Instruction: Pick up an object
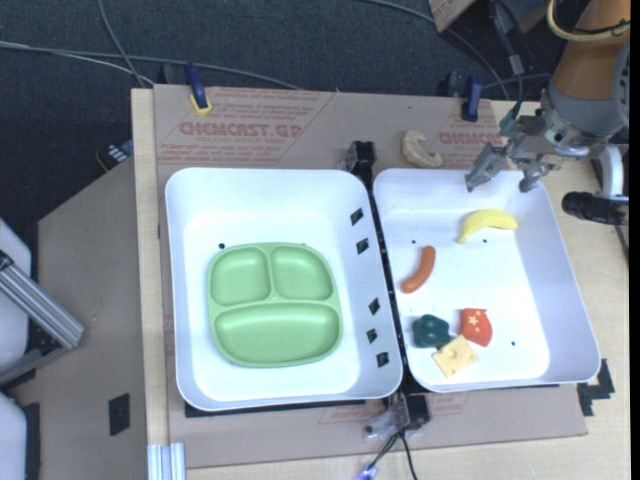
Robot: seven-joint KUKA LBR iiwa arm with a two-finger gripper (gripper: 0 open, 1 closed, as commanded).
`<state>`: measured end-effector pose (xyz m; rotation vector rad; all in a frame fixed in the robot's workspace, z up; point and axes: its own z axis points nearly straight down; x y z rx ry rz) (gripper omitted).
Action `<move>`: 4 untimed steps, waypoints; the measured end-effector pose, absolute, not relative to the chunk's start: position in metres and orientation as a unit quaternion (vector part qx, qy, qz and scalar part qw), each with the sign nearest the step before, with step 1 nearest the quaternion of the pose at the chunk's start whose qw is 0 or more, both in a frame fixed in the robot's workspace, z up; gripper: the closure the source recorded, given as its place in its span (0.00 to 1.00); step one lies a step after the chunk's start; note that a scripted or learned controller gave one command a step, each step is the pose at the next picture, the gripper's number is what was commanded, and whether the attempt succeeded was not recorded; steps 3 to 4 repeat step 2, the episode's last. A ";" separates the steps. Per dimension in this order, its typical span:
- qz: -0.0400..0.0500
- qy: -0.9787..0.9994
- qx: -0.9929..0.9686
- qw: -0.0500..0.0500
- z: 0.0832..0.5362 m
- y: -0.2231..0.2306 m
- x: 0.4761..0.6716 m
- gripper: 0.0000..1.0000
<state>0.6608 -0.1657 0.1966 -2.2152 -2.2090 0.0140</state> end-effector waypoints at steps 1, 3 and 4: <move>0.000 -0.707 -0.707 0.000 0.206 -0.165 0.664 0.00; 0.002 -0.707 -0.707 0.002 0.160 -0.173 0.665 0.00; 0.002 -0.707 -0.707 0.002 0.160 -0.173 0.665 0.00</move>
